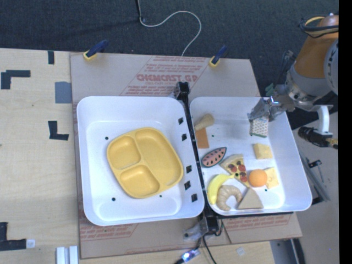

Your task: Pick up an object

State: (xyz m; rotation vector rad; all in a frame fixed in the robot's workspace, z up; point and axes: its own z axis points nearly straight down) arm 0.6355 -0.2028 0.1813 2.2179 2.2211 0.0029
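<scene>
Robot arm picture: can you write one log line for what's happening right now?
gripper: over right bin, far right side | grasp: cannot tell | toy food: lying in right bin | yellow tray: in left bin

1. Yellow divided plate (144, 161) in the white left bin (88, 147).
2. Orange ball (257, 177), yellow banana (215, 185), tan croissant (227, 196) in the white right bin (294, 164).
3. Watermelon slice (213, 157): red, dark seeds.
4. Arm (314, 56): grey, orange band.

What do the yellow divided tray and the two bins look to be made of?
Yellow tray: likely moulded plastic, matte to slightly satin; uniform colour, rounded compartment walls. Left bin and right bin: probably thin white plastic, smooth, with soft sheen on rounded rims; can't be certain.
</scene>
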